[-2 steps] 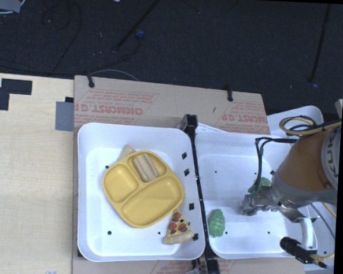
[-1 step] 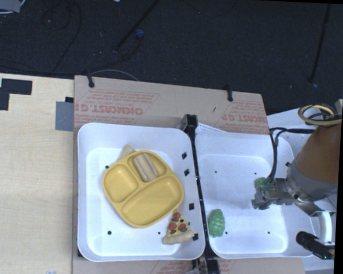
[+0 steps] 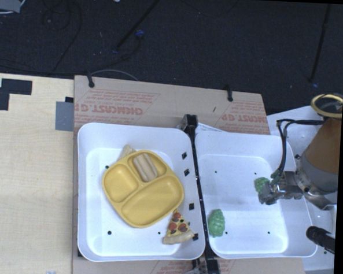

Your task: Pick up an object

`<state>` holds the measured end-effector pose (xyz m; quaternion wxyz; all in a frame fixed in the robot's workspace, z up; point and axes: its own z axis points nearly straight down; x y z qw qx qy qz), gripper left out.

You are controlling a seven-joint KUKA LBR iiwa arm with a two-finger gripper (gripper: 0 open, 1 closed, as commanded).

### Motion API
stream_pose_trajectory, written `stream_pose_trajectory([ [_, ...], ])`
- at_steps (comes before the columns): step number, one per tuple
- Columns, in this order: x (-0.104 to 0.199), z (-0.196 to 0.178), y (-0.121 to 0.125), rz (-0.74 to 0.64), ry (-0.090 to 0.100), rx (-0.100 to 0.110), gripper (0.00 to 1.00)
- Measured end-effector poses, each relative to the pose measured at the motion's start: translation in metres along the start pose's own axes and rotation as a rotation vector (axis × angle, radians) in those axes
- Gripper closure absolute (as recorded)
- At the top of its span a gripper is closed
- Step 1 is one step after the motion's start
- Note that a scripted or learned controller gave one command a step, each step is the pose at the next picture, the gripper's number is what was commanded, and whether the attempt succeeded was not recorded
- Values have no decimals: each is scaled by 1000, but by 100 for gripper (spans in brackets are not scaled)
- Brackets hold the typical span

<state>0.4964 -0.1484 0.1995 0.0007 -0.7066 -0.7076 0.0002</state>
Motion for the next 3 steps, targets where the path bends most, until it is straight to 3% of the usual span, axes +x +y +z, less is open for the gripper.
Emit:
stream_pose_trajectory([
  [1,0,-37,0,0,-1,-1,100],
  [3,100,-28,28,-2,1,2,100],
])
